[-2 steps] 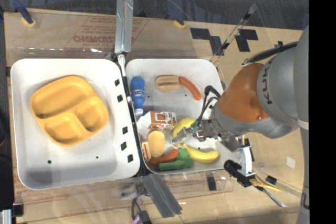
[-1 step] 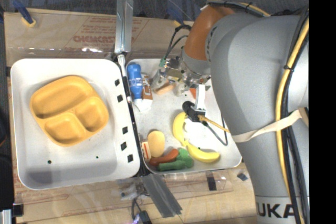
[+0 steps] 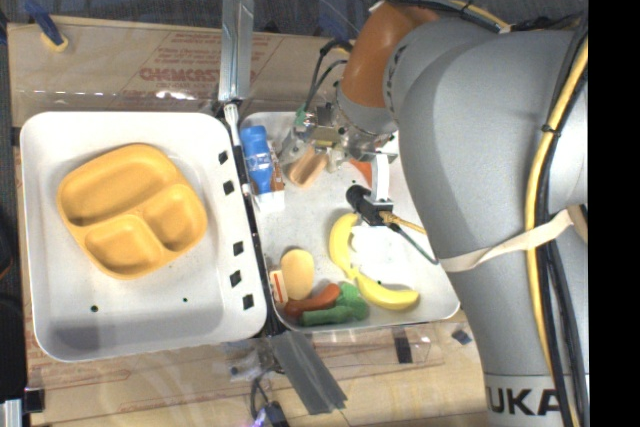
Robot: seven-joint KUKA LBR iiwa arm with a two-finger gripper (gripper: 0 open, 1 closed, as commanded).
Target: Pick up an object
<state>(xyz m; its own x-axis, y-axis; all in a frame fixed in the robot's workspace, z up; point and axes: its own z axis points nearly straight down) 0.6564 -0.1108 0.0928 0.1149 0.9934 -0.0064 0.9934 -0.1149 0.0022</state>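
The grey arm with its orange band reaches in from three o'clock and bends down over the right bin, its gripper low at the bin's twelve o'clock end. A tan, tube-like piece sits right at the gripper's tip, but whether it is clamped cannot be told, since the wrist and cables hide how the gripper is set. Just at nine o'clock from the gripper a blue packet lies along the bin's left wall. Toward six o'clock from the gripper lies a banana, curving down the middle of the bin, and a second banana rests at its lower end near the bin's front edge. At seven o'clock from the gripper, in the bin's front left corner, a pale round piece sits beside a red item and a green item, all close together. The left bin, at nine o'clock across the divider, holds a yellow divided tray lying flat, well apart from the gripper.
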